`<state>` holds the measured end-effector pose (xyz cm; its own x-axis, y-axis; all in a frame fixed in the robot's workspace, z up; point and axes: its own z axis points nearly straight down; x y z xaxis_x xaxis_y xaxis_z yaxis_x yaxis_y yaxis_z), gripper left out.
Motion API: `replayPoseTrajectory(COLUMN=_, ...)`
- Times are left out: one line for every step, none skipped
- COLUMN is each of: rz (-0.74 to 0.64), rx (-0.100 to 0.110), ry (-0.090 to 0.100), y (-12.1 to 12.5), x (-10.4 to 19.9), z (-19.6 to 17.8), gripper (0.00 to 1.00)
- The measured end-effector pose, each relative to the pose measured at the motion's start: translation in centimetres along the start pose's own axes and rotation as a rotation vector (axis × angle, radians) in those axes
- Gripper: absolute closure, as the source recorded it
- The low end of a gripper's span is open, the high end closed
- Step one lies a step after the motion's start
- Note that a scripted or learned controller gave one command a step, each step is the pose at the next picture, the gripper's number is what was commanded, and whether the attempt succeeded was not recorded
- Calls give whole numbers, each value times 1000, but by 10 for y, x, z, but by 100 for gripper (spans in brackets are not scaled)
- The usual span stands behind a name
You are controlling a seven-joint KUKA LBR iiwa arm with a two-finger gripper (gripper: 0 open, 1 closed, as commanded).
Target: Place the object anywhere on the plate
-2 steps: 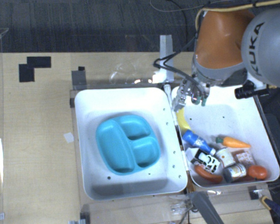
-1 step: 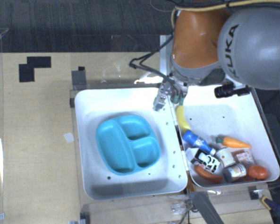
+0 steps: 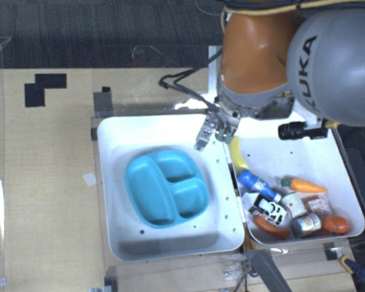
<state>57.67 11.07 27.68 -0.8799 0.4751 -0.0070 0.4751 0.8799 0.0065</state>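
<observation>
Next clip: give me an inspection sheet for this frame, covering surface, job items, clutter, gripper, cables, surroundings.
Surface: wooden bench with two white bins, left bin, right bin.
Job's things: blue divided plate in left bin, nothing on it.
Clutter: banana, blue bottle, carrot, can, tomato in right bin.
Grippers: gripper above the bins' shared edge, nothing visibly held.
Cables: black cable by the wrist.
Surroundings: dark floor behind.

Light: bright, even, from above.
Glare: white bins slightly washed out.
Shadows: soft, beside the plate.
Focus: arm close and blurred.
</observation>
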Motion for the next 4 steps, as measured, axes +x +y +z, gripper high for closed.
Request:
replayPoseTrajectory(rz=118, rx=2, ry=0, y=-74, x=7, z=-17, gripper=100)
replayPoseTrajectory(rz=-24, rx=1, ry=1, y=-3, x=4, z=17, gripper=100)
replayPoseTrajectory(rz=-66, rx=1, ry=0, y=-30, x=21, z=-7, gripper=100)
replayPoseTrajectory(rz=-384, rx=1, ry=2, y=-15, x=26, z=14, gripper=100)
